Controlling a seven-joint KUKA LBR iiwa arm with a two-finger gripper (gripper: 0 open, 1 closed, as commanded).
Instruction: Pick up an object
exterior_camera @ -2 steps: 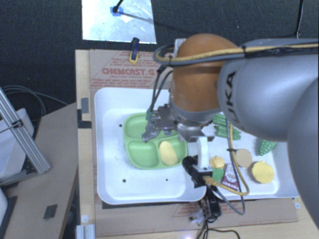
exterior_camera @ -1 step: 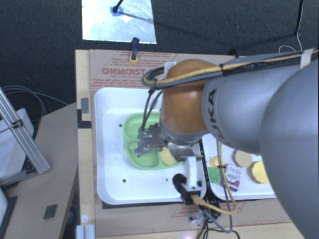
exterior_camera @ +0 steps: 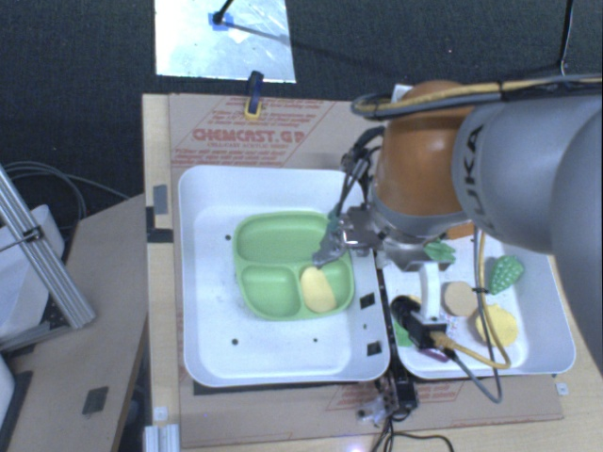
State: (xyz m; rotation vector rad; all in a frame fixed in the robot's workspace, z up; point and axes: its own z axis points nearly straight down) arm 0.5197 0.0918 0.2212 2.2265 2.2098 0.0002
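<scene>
Over the left bin (exterior_camera: pixel 217 347), end effector (exterior_camera: pixel 332 249) sits at the green divided tray's (exterior_camera: pixel 268 266) right rim, just above the yellow oval piece (exterior_camera: pixel 318 290). Can't tell its grip state. Nothing visibly lifted; pick not yet done.

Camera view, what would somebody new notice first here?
The big grey arm with its orange band stands out first, reaching in from the right over the seam between the two bins. Next comes the green tray in the left bin, with a yellow piece in its lower right compartment just under the claw. The right bin holds a jumble of small items.
</scene>
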